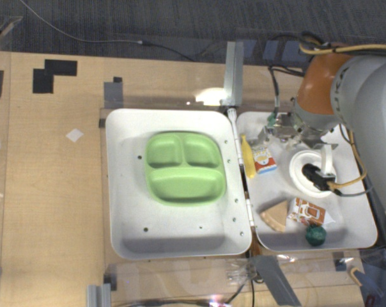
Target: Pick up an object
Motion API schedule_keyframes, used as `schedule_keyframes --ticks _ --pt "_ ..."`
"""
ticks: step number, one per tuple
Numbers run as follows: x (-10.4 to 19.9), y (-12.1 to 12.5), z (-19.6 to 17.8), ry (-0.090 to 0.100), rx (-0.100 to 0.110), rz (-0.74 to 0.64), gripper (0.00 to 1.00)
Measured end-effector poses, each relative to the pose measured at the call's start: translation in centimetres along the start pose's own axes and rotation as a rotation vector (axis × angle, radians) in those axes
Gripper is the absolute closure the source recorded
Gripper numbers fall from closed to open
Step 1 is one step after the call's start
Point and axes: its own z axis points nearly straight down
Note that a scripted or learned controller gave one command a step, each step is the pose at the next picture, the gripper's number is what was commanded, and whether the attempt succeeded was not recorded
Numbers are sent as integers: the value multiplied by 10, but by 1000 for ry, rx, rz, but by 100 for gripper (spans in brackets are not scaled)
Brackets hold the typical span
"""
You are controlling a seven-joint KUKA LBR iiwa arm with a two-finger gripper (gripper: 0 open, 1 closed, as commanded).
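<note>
Nothing is picked up yet: the gripper (pixel 284 128) is hung low over the right bin (pixel 365 235), near the small carton (pixel 264 162). Whether it's gripping anything can't be told from up here.

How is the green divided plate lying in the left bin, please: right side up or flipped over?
Right side up. The green divided plate lies flat on the left bin floor, its three hollow compartments facing up, with nothing in them.

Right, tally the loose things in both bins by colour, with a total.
Green: 2, the divided tray and the small ball
Tan: 1, the wedge
Orange-and-white: 2, the carton and the packet
Yellow: 1, the strip
Total: 6
</note>
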Motion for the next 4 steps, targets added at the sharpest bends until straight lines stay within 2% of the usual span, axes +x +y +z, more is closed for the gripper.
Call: schedule_keyframes --ticks 1,2,3,4 --pt "3 -12 -2 -3 -7 -30 0" --pt "1 -59 -3 -3 -9 -83 0" --pt "-63 -95 -2 -1 -4 -124 0" --pt "1 -97 -4 -5 0 -143 0"
